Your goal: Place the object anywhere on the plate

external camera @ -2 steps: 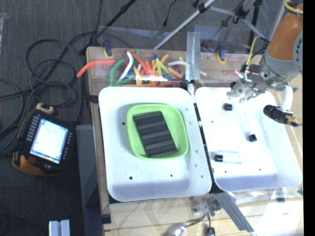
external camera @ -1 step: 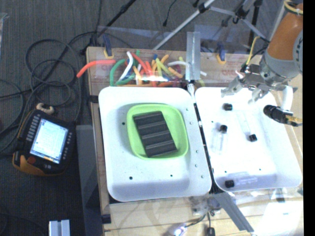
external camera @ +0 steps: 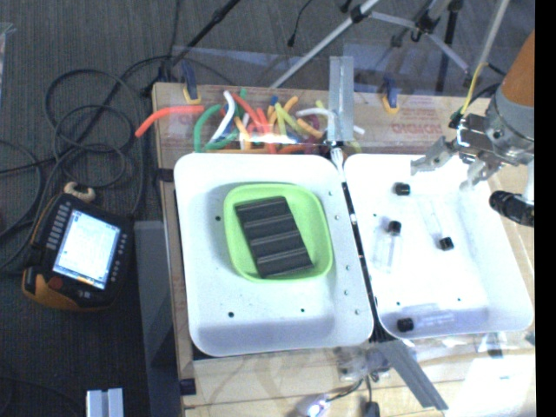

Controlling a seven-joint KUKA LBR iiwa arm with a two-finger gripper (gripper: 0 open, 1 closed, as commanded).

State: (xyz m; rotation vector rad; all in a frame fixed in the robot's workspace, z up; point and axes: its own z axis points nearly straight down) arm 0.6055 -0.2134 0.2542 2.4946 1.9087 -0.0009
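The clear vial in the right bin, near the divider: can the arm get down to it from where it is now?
Probably yes. The vial lies flat on the right bin floor, apart from the other vials, and nothing stands over it. The tool is above the bin's far right corner with open floor between.

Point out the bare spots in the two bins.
Left bin: bare floor in front of the green plate, whose middle bears a dark block. Right bin: bare near the front right; small vials crowd the middle.
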